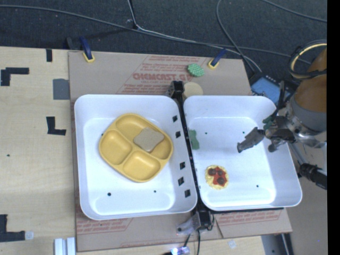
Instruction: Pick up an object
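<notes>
From the camera above we see two white bins side by side on the tabletop; the left bin (87, 158) holds a yellow divided plate (136, 147) with a tan bread slice (149, 139) in its upper right section; in the right bin (265, 198) a small pizza (217, 176) lies near the front left corner, and a green piece (193, 139) rests against the left wall; the pincer (260, 139) hangs over the right side of that bin, pinching nothing we can see; whether it is spread or pressed together we cannot tell.
</notes>
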`<state>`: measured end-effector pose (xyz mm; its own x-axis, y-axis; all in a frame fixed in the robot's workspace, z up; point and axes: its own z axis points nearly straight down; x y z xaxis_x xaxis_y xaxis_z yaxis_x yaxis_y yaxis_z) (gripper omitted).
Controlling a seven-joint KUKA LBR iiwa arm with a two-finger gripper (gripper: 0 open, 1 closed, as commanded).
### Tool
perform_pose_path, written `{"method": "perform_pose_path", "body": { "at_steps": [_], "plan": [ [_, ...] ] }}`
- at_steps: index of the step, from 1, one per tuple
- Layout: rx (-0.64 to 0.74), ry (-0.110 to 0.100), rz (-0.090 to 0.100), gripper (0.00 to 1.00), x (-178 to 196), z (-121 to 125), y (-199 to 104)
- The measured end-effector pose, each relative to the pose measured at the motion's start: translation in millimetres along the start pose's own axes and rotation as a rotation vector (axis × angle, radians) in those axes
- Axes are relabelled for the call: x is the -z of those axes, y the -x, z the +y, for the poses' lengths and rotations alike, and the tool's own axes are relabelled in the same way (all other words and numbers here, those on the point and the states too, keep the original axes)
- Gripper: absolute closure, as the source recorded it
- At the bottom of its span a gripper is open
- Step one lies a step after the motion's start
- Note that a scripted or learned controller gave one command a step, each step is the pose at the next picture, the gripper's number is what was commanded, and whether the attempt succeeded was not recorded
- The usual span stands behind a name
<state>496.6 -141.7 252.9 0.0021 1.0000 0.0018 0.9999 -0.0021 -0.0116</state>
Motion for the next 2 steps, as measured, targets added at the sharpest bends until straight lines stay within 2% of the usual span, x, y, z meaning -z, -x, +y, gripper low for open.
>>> {"method": "perform_pose_path", "body": {
  "at_steps": [1,2],
  "plan": [
    [0.003,0.01,-0.002,0.0,5,2,0],
    [0.003,0.006,-0.001,0.0,-38,1,-1]
  ]
}}
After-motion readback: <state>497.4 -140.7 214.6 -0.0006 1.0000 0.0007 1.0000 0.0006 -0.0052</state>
